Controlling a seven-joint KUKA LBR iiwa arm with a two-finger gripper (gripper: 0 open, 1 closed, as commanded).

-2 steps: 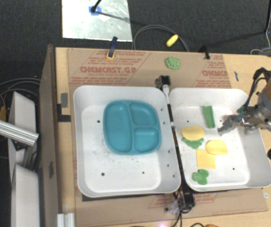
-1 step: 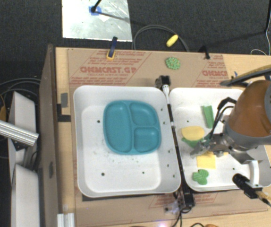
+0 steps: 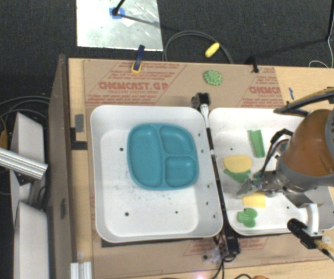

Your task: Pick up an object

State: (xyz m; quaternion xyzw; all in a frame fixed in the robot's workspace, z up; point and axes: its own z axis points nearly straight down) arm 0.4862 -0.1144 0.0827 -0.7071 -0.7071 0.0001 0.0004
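Arm (image 3: 321, 147) reaches in from the right, bent low over the right bin (image 3: 228, 124); gripper (image 3: 254, 185) sits among the pieces there, between yellow disc (image 3: 237, 163) and yellow block (image 3: 255, 201); green bar (image 3: 256, 143) lies upright in the view, long axis running top to bottom; teal tray (image 3: 162, 156) fills the left bin (image 3: 112, 156).

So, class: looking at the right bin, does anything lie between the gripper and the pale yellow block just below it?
Nothing visible does. The gripper sits low in the right bin, with the pale yellow block directly beneath it. The yellow piece lies up-left and the green piece lower-left, both off that path.
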